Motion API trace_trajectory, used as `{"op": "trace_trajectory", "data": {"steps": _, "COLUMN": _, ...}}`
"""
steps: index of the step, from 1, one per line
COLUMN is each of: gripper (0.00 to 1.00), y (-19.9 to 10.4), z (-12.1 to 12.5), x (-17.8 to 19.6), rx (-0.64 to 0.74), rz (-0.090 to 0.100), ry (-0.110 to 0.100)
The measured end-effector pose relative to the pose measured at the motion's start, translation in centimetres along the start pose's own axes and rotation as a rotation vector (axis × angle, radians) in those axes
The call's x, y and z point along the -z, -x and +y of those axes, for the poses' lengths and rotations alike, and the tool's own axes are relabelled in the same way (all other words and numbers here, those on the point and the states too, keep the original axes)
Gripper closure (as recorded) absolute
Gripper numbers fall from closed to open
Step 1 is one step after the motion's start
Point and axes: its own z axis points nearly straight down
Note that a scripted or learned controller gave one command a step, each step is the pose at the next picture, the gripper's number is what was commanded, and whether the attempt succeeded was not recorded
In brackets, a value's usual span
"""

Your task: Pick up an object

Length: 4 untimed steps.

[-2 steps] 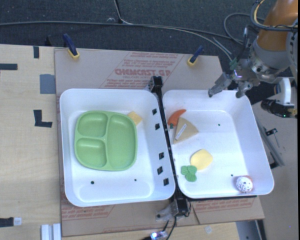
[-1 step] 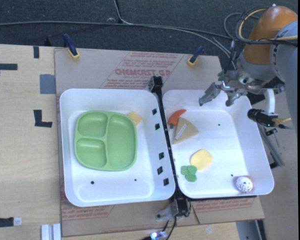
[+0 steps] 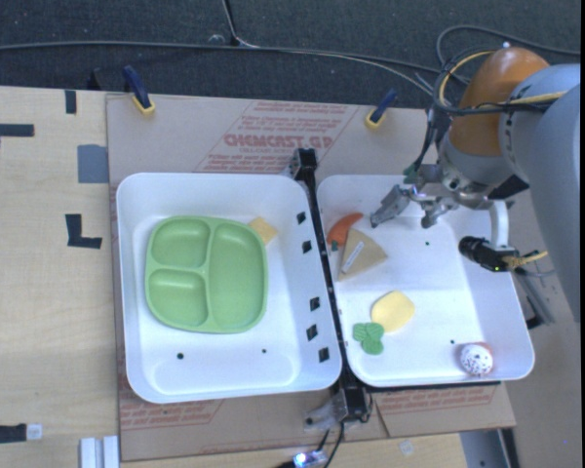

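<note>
In the right bin (image 3: 487,291) lie a tan wedge (image 3: 363,253), an orange-red piece (image 3: 343,226) by the left wall, a yellow lump (image 3: 393,311), a small green piece (image 3: 370,337) and a white speckled ball (image 3: 476,359). My gripper (image 3: 411,209) hangs over the upper part of this bin, up and to the right of the wedge. Its two grey fingers (image 3: 388,209) stand spread apart with nothing between them.
The left bin (image 3: 136,339) holds a green divided plate (image 3: 207,273) and a small yellow piece (image 3: 263,229) at the plate's upper right. A black divider with clips runs between the bins. Cables loop above the arm at the right.
</note>
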Motion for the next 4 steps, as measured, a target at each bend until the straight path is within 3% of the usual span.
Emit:
{"op": "trace_trajectory", "data": {"steps": 1, "gripper": 0.00, "y": -0.1, "z": 0.0, "x": -4.5, "rx": 0.001, "rz": -0.002, "ry": 0.006}}
{"op": "trace_trajectory", "data": {"steps": 2, "gripper": 1.00, "y": -0.1, "z": 0.2, "x": -3.1, "rx": 0.002, "rz": -0.003, "ry": 0.010}}
{"op": "trace_trajectory", "data": {"steps": 4, "gripper": 1.00, "y": -0.2, "z": 1.0, "x": 6.3, "rx": 0.000, "rz": 0.000, "ry": 0.009}}
